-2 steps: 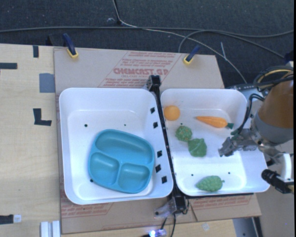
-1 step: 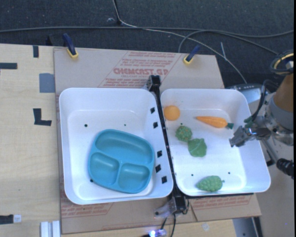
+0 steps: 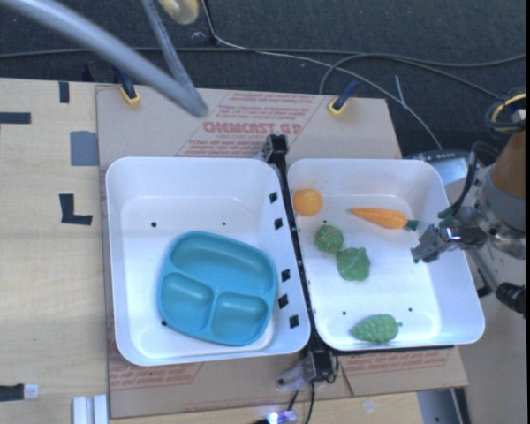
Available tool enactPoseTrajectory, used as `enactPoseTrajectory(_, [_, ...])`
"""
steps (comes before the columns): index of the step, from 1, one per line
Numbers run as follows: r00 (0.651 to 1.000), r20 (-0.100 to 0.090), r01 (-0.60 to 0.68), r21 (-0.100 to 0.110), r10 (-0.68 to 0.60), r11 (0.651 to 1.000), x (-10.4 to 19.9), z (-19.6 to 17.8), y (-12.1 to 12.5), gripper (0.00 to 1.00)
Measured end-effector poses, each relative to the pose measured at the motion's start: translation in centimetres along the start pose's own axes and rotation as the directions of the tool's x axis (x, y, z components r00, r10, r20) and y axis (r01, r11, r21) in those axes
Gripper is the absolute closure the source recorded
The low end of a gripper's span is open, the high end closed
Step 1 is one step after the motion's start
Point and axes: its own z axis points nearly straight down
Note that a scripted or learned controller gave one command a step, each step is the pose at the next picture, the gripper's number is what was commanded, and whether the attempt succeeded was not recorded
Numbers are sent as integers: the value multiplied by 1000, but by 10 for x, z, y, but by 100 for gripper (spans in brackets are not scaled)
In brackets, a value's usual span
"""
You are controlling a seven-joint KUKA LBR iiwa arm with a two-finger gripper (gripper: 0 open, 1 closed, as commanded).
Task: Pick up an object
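My tool point(image 3: 431, 244) hangs over the right bin's point(image 3: 424, 177) 3 o'clock rim; whether it is released or clenched, I cannot tell. The carrot point(image 3: 379, 218), at 1 o'clock in that bin, looks light, stiff and smooth: best taken across its thick middle.

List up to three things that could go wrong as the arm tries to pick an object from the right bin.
1. The gripper sits at the right white bin's right wall, so it may clip the rim.
2. The two green leafy toy vegetables lie close together, so a grasp may nudge the other.
3. The small orange ball near the black divider could roll away.
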Motion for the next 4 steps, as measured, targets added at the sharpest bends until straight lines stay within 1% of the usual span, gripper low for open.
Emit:
enactPoseTrajectory(2, [1000, -1, 5, 0, -5, 1000, 88, -5, 6, 100])
enactPoseTrajectory(3, [1000, 0, 2, 2, -2, 1000, 135, 5, 7, 100])
enactPoseTrajectory(4, [1000, -1, 5, 1, -5, 1000, 188, -3, 16, 100])
